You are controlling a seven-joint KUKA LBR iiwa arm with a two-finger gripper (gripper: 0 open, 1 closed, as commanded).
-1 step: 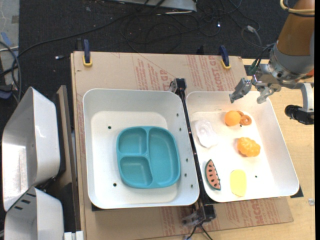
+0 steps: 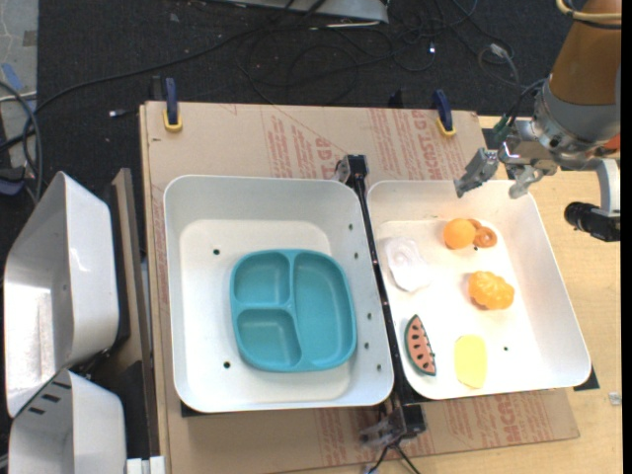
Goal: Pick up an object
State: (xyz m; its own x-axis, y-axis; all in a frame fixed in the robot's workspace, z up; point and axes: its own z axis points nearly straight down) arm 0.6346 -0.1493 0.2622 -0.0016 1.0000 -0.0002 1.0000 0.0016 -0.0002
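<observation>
Tabletop: brown board with red print, carrying two shallow white bins side by side
Left bin: holds a teal divided plate with three compartments, lying flat near the bin's middle
Right bin: holds five small items, all apart from the end effector
Orange ball: upper part of the right bin, touching a small orange ring-shaped piece on its right
White soft piece: near the right bin's left wall, below and left of the ball
Orange lumpy piece: middle of the right bin
Watermelon slice: lower left of the right bin, red with dark seeds and a green rind
Yellow flat piece: lower part of the right bin, just right of the slice
End effector: above the right bin's upper rim, fingers spread wide, nothing between them
Arm: grey with an orange band, entering from the right
</observation>
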